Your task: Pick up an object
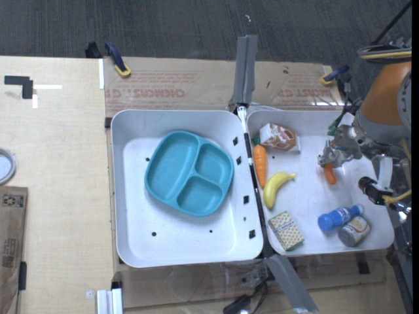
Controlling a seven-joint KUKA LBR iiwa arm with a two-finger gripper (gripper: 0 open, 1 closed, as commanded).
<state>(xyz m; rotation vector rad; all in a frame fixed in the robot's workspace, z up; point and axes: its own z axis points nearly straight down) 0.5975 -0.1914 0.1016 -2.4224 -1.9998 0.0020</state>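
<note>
Approach/grasp step, by the look of it: jaws point(332, 159) down in right bin point(313, 124), at about 2 o'clock of its floor, right over a small orange item point(330, 174) — likely the pick target. Can't tell how far apart jaws are, or whether anything is between them; too small and shadowed. Other candidates: carrot point(260, 164) & banana point(276, 186) at 9 o'clock, blue bottle point(338, 218) & can point(354, 231) at 5. Next: close on item, lift straight up, check hold.

Arm point(393, 97) cut off at right edge.
</note>
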